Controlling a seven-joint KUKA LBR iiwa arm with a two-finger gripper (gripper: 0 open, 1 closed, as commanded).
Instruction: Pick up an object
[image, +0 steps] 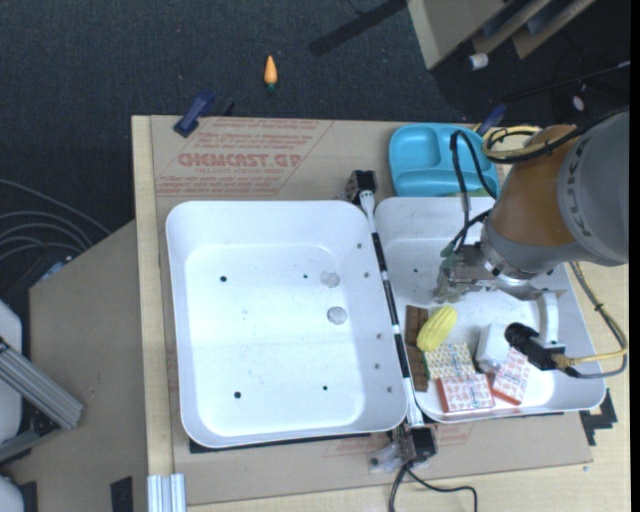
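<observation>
Tool (452, 283) hangs low over the right bin (420, 225), near its middle; whether it is wide or narrow cannot be told from this angle, and nothing shows gripped in it. Yellow object (436, 328) lies just below and slightly left of the tool, long axis slanting from lower left to upper right. Patterned box (460, 378) sits beyond it at the bin's near edge. Likely pick: the yellow object, needing a short drop toward the near edge. Left bin (270, 320) is well apart.
</observation>
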